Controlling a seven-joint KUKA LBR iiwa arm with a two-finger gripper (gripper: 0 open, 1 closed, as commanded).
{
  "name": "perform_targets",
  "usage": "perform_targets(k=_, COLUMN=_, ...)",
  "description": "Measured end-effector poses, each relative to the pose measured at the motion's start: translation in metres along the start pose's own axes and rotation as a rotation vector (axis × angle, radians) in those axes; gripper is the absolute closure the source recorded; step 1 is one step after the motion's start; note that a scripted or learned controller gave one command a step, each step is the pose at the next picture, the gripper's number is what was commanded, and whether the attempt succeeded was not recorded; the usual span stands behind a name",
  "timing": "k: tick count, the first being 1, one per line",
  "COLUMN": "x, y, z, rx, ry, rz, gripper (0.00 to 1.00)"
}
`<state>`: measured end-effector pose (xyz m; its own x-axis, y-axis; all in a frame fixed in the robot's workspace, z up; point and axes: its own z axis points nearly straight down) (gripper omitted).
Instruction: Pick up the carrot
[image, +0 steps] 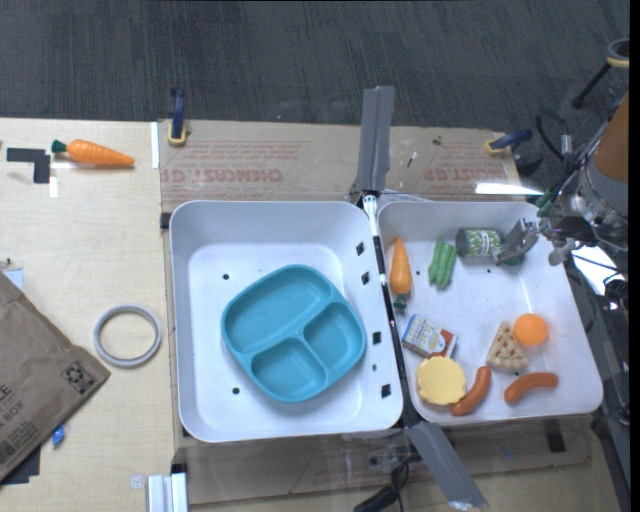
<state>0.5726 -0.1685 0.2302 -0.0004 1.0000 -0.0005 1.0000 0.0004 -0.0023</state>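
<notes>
Here's the arm (608, 185), in from the right over the far right corner of the right bin (480, 295). The gripper (516, 243) is low there, right up against a small can (479, 241) lying on its side; whether they touch is hard to say. Open or closed? Can't tell from this angle, and nothing can be seen held in it.

The carrot (400, 267) lies at the other side of that bin, hard against the left wall, running lengthwise along it, well apart from the gripper. Just beside it, to the right, is a green pod (441, 263), sitting between carrot and can.

Nearer the front of the bin there's a small carton (428, 337), with a yellow disc (440, 380) in front of it. A sausage (472, 391) leans against the disc, and a second sausage (530, 386) lies further right. An orange (530, 330) sits beside a pale wedge (506, 349).

In the left bin (200, 300), a blue divided plate (292, 332) sits in the middle.

Out on the bench, far left, there's a second carrot (93, 153) near the back, a grey ring (127, 334) further forward, and a cardboard box (35, 380) at the corner
</notes>
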Motion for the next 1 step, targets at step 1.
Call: perform_targets(k=1, x=-0.0487, y=-0.0479, z=0.0382, rx=0.000, ry=0.000, rz=0.033, gripper=0.00)
